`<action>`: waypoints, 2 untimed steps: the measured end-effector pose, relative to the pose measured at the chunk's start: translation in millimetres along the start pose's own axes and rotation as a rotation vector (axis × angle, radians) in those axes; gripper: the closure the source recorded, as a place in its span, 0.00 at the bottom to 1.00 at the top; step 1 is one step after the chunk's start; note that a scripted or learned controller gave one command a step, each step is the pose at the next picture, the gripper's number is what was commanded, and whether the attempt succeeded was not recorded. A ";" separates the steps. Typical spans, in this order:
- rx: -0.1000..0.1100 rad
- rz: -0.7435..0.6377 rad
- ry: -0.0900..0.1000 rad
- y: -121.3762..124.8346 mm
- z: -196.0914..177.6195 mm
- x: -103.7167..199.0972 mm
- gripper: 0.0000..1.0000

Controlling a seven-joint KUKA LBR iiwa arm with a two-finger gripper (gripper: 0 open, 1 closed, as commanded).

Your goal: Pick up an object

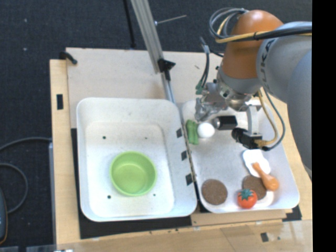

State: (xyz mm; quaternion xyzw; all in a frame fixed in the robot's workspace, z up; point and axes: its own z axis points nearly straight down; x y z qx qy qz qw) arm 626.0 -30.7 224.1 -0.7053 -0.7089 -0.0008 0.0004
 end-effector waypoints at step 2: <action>0.001 -0.002 0.000 -41.1 -2.9 99.5 1.00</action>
